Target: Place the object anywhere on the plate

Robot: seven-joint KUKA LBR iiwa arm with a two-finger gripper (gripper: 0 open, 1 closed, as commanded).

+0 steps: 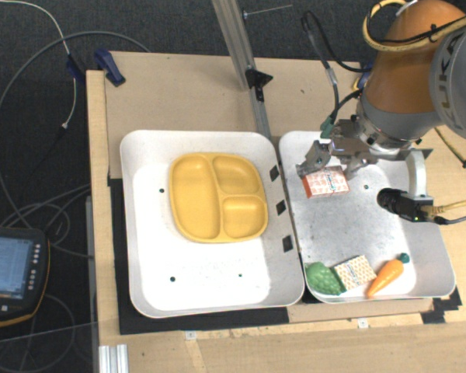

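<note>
The red-and-white packet (325, 183) sits in the upper part of the right bin (431, 286), just under the gripper (328, 162), whose fingers look clamped on its top edge, likely to carry it left to the yellow plate (217, 196) in the left bin (147, 231).

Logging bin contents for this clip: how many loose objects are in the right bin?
4. A red-and-white packet sits below the gripper near the far left corner; a green lump, a checkered tan block and an orange toy carrot line the near edge. The arm may hide more.
</note>
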